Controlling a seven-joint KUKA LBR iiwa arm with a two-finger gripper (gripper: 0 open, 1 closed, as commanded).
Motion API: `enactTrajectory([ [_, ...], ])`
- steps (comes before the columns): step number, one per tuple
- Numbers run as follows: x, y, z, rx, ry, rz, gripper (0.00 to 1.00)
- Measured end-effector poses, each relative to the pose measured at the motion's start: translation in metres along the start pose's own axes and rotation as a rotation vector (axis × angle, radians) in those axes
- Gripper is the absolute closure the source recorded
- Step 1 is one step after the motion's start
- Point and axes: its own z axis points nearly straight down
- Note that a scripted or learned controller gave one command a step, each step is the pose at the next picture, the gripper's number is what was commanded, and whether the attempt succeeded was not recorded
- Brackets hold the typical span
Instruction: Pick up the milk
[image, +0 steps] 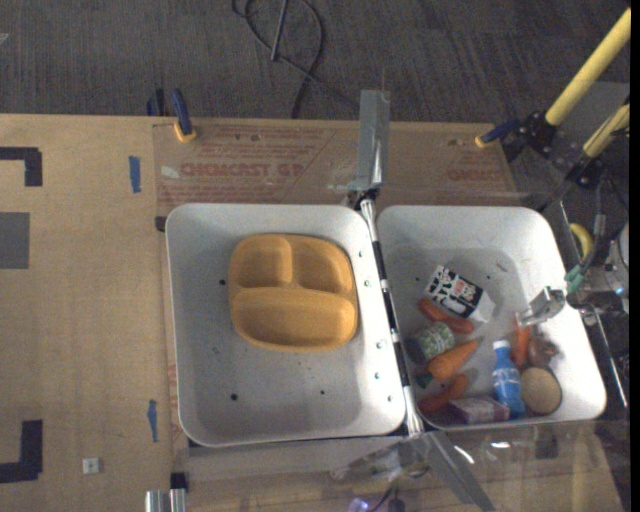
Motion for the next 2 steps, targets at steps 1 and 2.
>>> enactTrajectory([
  [1, 0.021, 0.063, 0.064, -0.003, -0.002, -0.080, 0.00],
  [2, 0.049, 0.101, 0.094, -0.030, -0.007, -0.165, 0.00],
])
